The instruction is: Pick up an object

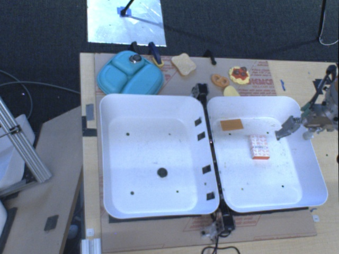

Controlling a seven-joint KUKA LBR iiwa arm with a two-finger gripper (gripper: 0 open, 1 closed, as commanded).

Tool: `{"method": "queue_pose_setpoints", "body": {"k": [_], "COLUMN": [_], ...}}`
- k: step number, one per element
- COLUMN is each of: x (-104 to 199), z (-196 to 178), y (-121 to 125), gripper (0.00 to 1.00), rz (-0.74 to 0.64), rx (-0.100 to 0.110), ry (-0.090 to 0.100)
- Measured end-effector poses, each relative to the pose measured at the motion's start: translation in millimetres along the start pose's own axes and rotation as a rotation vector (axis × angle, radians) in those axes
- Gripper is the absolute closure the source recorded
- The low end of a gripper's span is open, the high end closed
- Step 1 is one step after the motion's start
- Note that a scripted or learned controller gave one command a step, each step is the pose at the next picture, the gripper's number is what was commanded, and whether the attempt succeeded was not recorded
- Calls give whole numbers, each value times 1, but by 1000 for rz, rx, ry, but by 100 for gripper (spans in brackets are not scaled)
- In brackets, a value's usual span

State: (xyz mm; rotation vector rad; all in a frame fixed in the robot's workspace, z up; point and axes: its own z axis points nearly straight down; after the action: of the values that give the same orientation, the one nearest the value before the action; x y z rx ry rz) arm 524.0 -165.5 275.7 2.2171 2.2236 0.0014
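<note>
Right bin holds two objects: a small box, white with a red-pink pattern, lying flat near the middle, and a flat tan-orange block toward the far-left corner. They lie apart. The gripper sits over the bin's right side near the rim (fingers' state: cannot tell). Left bin has a dark disc. The desk carries a blue tray and toy foods behind the bins; dark carpet beyond.
</note>
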Motion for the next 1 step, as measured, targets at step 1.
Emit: {"method": "queue_pose_setpoints", "body": {"k": [1], "x": [-7], "z": [114], "y": [-38], "gripper": [0], "rz": [4], "rx": [10], "ry": [3]}}
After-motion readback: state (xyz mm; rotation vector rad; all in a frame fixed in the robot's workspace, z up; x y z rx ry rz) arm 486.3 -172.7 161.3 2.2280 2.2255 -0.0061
